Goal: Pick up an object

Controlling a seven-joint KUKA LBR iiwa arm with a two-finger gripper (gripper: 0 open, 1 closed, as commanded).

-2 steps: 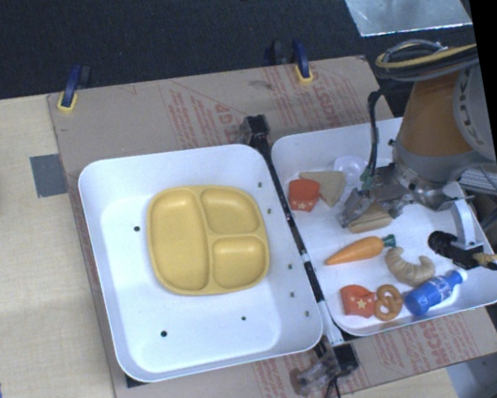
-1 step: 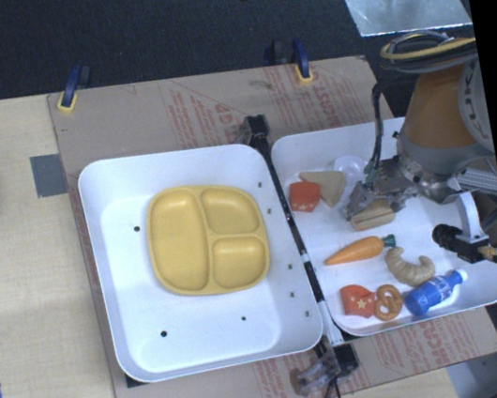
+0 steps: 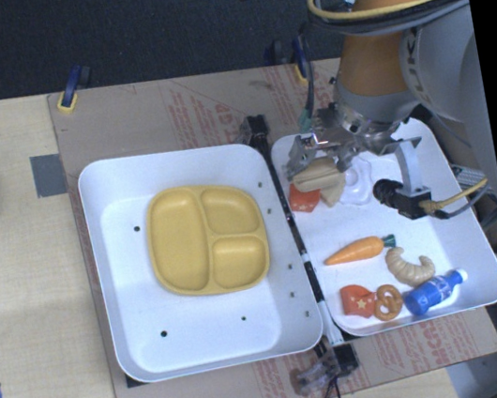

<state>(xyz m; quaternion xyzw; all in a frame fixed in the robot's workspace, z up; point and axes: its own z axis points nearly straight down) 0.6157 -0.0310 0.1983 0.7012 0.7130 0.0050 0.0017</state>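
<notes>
Gripper [image 3: 324,153] sits low at the back of the right bin [image 3: 491,279], over a tan block [image 3: 316,176] w/ red piece [image 3: 303,199], so we think it's grabbing there, but we can't tell if it's open or holding anything.
</notes>
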